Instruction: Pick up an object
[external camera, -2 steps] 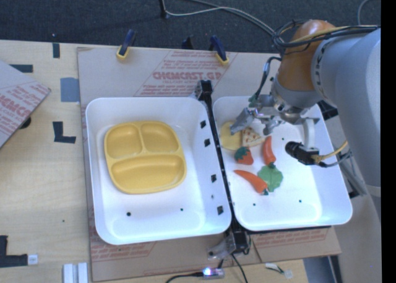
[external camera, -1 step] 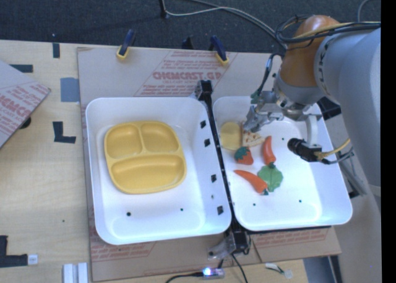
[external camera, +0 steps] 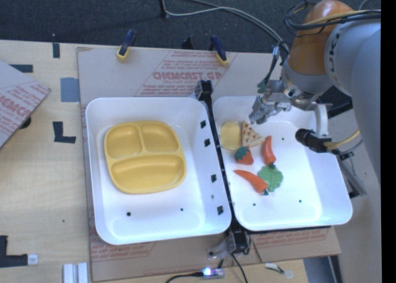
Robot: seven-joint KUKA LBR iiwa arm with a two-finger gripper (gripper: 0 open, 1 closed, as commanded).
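Nearest to the camera, in the right bin (external camera: 322, 204), a carrot (external camera: 250, 180) and a green broccoli (external camera: 272, 178) lie just beside each other, well below my fingers, and above them a red pepper (external camera: 268, 150) and a strawberry (external camera: 243, 155) lie closer to me. My gripper (external camera: 260, 114) hangs over the upper part of this bin, just above a pizza slice (external camera: 250, 133) that touches a yellow lemon (external camera: 230, 134) on its left, and I cannot tell if my fingers are spread or closed, and no toy is seen between them. Far to the left of my fingers, the left bin (external camera: 102, 213) carries a yellow plate (external camera: 145, 156) with three compartments.
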